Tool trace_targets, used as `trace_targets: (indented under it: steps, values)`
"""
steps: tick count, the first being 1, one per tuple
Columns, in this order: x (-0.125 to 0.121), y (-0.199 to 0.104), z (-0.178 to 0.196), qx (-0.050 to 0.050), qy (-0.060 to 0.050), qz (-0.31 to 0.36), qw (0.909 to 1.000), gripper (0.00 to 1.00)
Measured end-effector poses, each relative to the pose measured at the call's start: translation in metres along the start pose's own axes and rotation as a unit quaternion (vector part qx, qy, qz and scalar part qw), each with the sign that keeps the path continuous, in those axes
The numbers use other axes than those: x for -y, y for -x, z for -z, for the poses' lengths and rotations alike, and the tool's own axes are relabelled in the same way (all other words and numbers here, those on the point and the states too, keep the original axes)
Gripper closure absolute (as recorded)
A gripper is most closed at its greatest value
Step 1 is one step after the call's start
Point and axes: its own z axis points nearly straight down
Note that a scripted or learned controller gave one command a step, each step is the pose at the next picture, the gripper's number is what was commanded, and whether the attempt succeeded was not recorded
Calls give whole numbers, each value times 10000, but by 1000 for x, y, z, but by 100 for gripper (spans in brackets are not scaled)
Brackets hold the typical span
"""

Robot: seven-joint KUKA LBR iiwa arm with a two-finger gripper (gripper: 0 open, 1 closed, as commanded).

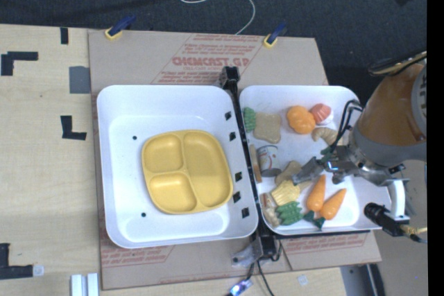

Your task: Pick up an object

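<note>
Camera view gives you both white bins side by side on a cardboard sheet (208, 55) that lies on the bench. You have the left bin (118, 114) holding a yellow divided plate (186, 171) with three compartments, set near its middle and a little toward the near edge.

Your right bin (350, 97) carries the toy food. Near its far edge you see an orange fruit (300, 120), with a small red-and-white piece (320, 111) touching it on the right and a tan slice of bread (266, 126) to its left. A green piece (248, 117) sits beside the bread, against the bin's left wall. Toward the near edge lie two carrots (325, 197) side by side, both slanting with their green tops toward the near edge, and left of them a pale yellow corn cob (284, 193) with a green leafy piece (290, 214) just beside it.

The gripper (312, 172) reaches in from the right, low over the middle of the right bin, its dark tip just above the upper ends of the carrots and near the corn (the arm's orange band fills the right side). You cannot tell from here whether its jaws are apart or together, and nothing shows plainly between them.
</note>
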Motion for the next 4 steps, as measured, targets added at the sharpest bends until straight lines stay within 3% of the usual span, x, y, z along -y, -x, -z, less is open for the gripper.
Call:
trace_targets:
  steps: [1, 2, 3, 4]
  values:
    - [-6, -4, -57, -6, 59, -8, 10000, 0]
    - [-9, -4, -59, 1, 77, -9, 10000, 0]
    - [-13, -7, -44, -27, 115, 5, 9999, 100]
    - [-12, -6, -2, 16, 48, 3, 10000, 100]
